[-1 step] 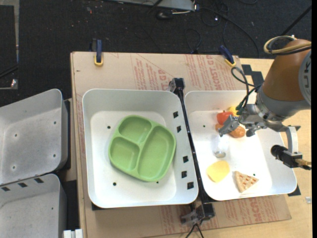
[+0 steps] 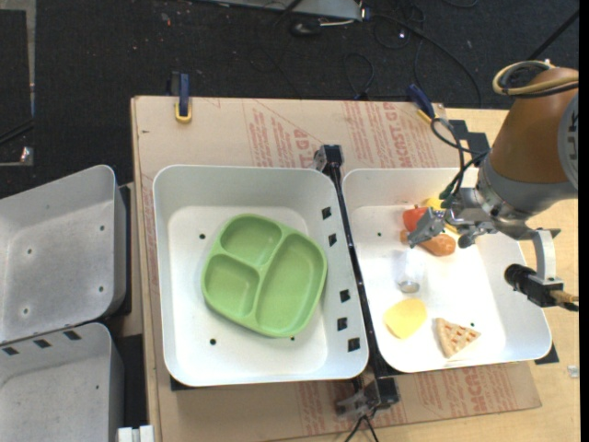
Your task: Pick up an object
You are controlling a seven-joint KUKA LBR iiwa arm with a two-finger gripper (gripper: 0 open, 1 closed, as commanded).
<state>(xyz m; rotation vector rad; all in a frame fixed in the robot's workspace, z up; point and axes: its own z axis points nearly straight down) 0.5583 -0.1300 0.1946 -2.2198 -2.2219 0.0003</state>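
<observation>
A robotics lab: a clamped cardboard-topped bench (image 2: 248,122) with loose cables (image 2: 414,26) on the dark floor behind it.

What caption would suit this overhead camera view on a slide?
Robot arm's gripper reaches toy food in the right bin; a green divided plate sits in the left bin.

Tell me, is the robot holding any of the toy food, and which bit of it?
It cannot be told. The gripper sits low among the red, yellow and orange pieces at the back of the right bin, but nothing clearly shows between its jaws.
</observation>
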